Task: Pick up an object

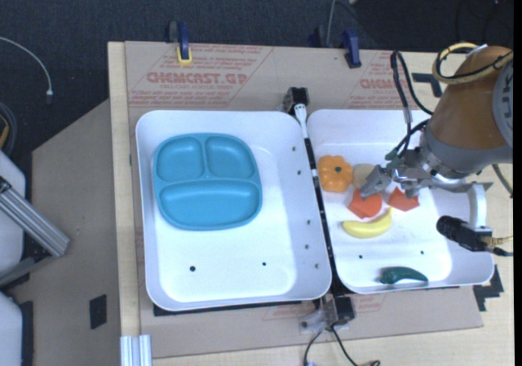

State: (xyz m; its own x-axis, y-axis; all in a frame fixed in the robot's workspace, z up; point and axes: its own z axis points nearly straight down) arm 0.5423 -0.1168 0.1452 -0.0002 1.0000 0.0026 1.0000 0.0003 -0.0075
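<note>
Nearest to the camera we see a small dark green object (404,276), lying close to the front rim of the right bin (424,130). A little further back lies a yellow banana (366,228), and just behind it, touching or almost touching, a red-orange piece (365,206). To its right a second red piece (404,200) lies partly under the arm's metal parts. An orange pumpkin-like object (334,173) sits near the left wall of this bin.

The end effector (382,183) hangs low over the two red pieces, between the pumpkin and the grey wrist. We cannot tell if it is spread or pressed together, because the metal parts blur into each other from this angle, and we see nothing clearly held. We judge that one of the red pieces is the likely target.

What could go wrong: the objects are crowded. Coming down here may push the red piece against the banana or the pumpkin, so it slides away instead of being caught. A contact on an edge may also tip the piece out of the grasp.

The left bin (281,271) carries a blue divided plate (209,181), well apart from the action. Both bins stand on the brown bench (245,63).
</note>
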